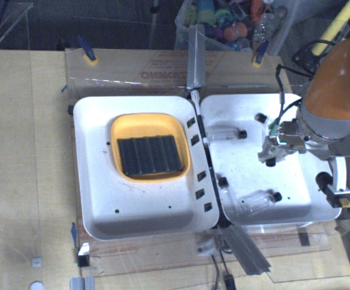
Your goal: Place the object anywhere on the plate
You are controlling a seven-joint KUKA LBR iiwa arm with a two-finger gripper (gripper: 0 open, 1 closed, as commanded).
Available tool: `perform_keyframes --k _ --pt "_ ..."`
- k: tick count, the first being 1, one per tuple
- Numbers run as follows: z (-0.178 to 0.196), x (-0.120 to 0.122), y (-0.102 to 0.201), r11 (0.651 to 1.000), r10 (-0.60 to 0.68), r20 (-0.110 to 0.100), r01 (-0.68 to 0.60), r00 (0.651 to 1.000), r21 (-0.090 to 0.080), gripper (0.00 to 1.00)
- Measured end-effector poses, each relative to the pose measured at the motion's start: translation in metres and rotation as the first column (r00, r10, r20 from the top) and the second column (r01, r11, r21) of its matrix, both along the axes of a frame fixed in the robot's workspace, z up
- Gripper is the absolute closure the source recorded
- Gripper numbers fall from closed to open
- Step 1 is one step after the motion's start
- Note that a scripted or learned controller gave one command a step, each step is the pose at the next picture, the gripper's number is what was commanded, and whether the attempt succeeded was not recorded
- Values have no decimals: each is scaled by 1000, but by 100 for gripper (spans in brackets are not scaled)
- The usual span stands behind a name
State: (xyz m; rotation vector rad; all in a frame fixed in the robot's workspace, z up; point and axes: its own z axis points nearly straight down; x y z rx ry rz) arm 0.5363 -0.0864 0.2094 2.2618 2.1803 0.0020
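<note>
Currently we see the arm (335, 83) entering from 3 o'clock, gripper (270, 156) lowered over the right bin (295, 192); jaw state indeterminable.

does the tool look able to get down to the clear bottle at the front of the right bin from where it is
Probably yes. The tool hangs over the right bin, and the clear bottle lies in the open nearer the front, apart from the other bottle, with nothing between them.

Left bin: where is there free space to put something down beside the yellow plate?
In the left bin, bare white floor lies below the yellow plate, toward the near rim, and in a narrower strip along its left. The dark ridged object covers most of the plate.
</note>
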Motion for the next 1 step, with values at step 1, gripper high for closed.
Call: perform_keyframes --k 1 --pt "-25 116 15 977 213 0 -213 977 -2 100"
